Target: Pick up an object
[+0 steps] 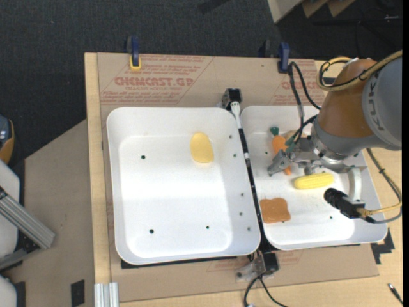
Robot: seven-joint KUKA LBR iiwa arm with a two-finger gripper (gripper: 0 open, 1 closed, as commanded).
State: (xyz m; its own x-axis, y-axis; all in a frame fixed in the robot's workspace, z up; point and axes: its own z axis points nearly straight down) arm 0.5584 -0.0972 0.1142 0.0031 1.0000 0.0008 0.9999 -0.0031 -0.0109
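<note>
On the left, the larger white bin (128,190) holds a single pale yellow, egg-shaped object (202,148), smooth and slightly glossy, lying in the upper middle of the bin floor, nearer the right wall than the left and well apart from every edge. A dark divider strip (245,165) runs between this bin and the right bin (307,232), with a small black clip at its top end. In the right bin, near the front left corner, lies a flat, brownish-orange piece (275,210) shaped like a slice of toast, with rounded corners. Above it and to the right lies a yellow corn cob (313,181), on its side, long axis running left to right. Further up sits a small orange carrot-like object (279,142) with a bit of green at its top. The gripper (285,163) hangs between the carrot-like object and the corn cob, low over the bin floor, its grey metal fingers (277,165) pointing left; how far apart they stand cannot be told, and nothing is seen held between them. The arm (348,117), orange-banded, comes in from the right.
</note>
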